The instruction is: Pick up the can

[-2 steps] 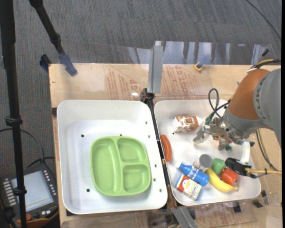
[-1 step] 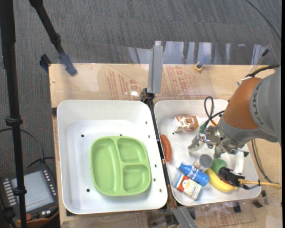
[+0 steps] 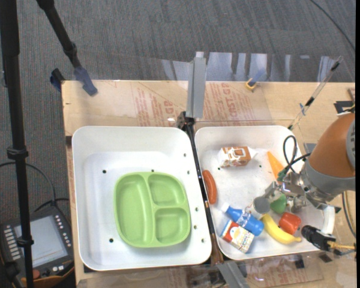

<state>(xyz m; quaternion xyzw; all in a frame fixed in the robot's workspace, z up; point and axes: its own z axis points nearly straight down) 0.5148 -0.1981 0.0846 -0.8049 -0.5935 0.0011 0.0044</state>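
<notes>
A small grey cylinder that looks like the can [image 3: 261, 204] lies in the right bin [image 3: 228, 135], toward its front right. My gripper [image 3: 283, 194] hangs low over that corner, just to the right of the can and right above a green item [image 3: 279, 206]. The wrist and its cables cover part of the green item. Whether the gripper touches the can cannot be made out.
Around the can in the right bin are a red cup [image 3: 290, 222], a banana [image 3: 279, 231], a blue bottle [image 3: 242, 216], a small carton [image 3: 237, 235], a red sausage [image 3: 210, 186], a brown-and-white carton [image 3: 235, 155] and an orange carrot [image 3: 275, 162]. The left bin [image 3: 90, 155] holds a green divided plate [image 3: 151, 209].
</notes>
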